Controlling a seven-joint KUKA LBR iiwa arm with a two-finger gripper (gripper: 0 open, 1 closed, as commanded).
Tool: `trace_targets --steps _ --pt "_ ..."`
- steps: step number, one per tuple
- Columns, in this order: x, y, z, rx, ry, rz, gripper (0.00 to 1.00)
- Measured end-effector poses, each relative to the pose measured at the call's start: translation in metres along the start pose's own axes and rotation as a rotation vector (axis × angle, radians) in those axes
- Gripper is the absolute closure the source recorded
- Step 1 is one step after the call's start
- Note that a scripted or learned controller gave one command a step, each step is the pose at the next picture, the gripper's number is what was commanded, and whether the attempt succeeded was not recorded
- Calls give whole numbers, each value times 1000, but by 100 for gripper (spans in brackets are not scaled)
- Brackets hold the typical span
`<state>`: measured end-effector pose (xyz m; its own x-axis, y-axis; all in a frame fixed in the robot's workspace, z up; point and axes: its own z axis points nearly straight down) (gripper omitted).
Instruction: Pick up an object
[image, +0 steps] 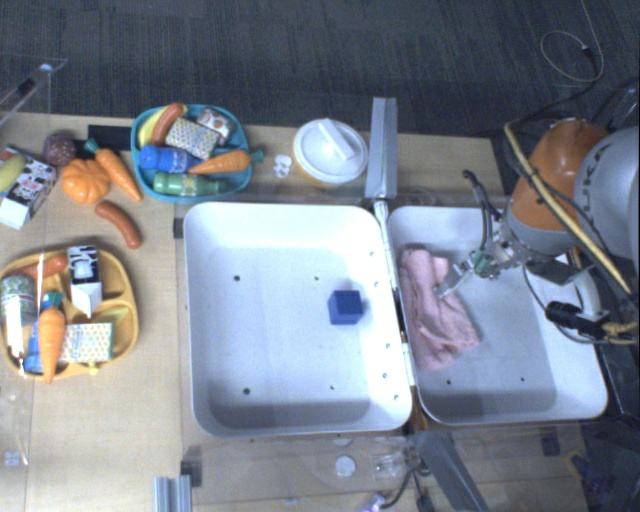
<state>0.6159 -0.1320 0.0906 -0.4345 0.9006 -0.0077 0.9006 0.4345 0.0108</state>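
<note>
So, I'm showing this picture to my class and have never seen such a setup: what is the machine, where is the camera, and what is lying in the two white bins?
The camera looks down at a slant on a bench. The grey machine with the orange band at the right is a robot arm; its claw hangs low over the right bin, at the edge of a crumpled pink cloth. Nothing is visibly held between its fingers. The left bin holds one small blue cube. Beyond the bins, on the bench, lie toy foods: a blue tray, a yellow tray, loose carrots and sausages, and a white lidded container.
</note>
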Motion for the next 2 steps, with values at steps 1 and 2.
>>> trace_targets --steps 1,2 --pt "17 -63 -1 -1 0 -68 0" --pt "14 -8 0 -2 0 297 0"
